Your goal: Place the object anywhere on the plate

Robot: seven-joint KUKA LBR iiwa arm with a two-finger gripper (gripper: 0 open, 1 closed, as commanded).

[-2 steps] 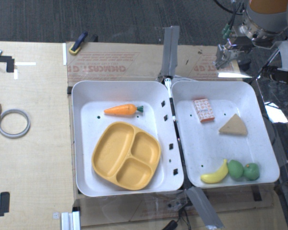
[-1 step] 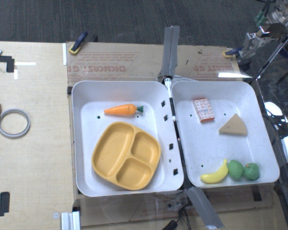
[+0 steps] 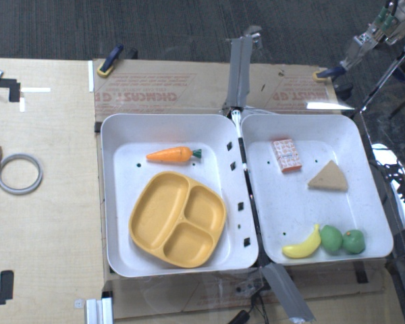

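Observation:
A yellow plate (image 3: 178, 220) with three compartments lies tilted in the left bin (image 3: 113, 181), toward its front. An orange toy carrot (image 3: 170, 155) with a green tip lies just behind the plate on the bin floor, apart from it. In the right bin (image 3: 368, 181) are a pink waffle-patterned block (image 3: 286, 155), a tan wedge (image 3: 328, 177), a yellow banana (image 3: 302, 246) and two green fruits (image 3: 342, 240). My gripper (image 3: 374, 36) is at the view's top right corner, high beyond the right bin's far edge and away from every object. It holds nothing that I can see.
A grey divider bar (image 3: 238, 73) runs back from the seam between the bins. A tape roll (image 3: 18, 173) lies on the wooden bench at the left. Blue clamps (image 3: 110, 59) hold the cardboard behind the bins.

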